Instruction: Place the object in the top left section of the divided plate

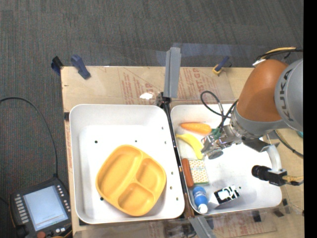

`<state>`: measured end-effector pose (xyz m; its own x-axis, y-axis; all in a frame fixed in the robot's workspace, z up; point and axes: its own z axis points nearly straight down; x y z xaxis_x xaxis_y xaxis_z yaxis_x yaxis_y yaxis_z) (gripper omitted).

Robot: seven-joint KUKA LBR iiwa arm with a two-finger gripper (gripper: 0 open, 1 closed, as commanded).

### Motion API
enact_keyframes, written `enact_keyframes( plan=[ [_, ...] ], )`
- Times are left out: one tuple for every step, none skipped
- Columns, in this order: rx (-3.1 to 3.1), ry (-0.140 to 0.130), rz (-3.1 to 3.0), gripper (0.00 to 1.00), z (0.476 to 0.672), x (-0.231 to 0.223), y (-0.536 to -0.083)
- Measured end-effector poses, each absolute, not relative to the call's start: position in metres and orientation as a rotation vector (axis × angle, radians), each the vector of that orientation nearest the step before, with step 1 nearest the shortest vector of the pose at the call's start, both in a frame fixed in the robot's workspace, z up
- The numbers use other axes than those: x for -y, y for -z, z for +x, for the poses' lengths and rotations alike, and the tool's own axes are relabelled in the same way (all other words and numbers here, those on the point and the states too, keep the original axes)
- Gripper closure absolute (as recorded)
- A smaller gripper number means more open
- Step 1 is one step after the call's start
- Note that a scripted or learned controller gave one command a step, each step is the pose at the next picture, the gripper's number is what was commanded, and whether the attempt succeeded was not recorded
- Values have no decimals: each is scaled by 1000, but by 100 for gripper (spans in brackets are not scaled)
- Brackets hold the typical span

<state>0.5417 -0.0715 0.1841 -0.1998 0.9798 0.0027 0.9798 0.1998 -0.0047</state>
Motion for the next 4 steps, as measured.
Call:
enact_keyframes(
  plan=[
    [2523, -7, -1861, 100, 534, 9, -183],
    [2755, -6, -1500, 100, 546, -68, -184],
    [2754, -5, -1501, 0, 546, -68, -184],
    [2748, -11, -1501, 100, 547, -67, -189]
  ],
)
